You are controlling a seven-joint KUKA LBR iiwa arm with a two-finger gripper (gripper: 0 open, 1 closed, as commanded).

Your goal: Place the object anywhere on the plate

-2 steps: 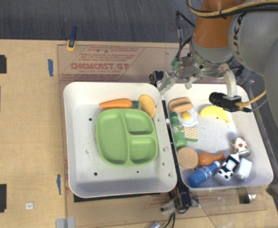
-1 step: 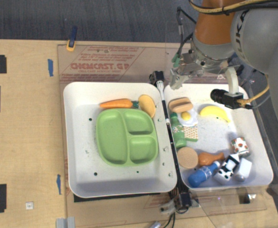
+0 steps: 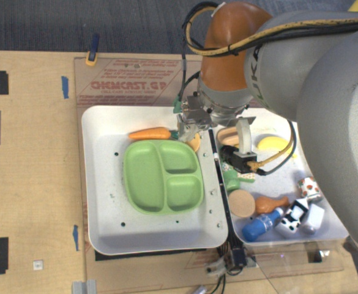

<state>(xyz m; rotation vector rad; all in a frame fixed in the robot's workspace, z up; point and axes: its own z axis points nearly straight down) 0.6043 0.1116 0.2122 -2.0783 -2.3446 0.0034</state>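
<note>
Over the left bin (image 3: 99,182), the gripper (image 3: 189,129) hangs beside the green plate (image 3: 162,176).
Jaw state perhaps hidden; an orange carrot (image 3: 149,133) lies nearby.

The green plate (image 3: 163,176) surface is unobstructed from above. A carrot (image 3: 149,134) lies just beyond its far rim. The arm (image 3: 240,72) overhangs the plate's far right corner.

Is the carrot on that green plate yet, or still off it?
Off it. The carrot lies on the left bin's white floor, just beyond the green plate's far rim.
</note>
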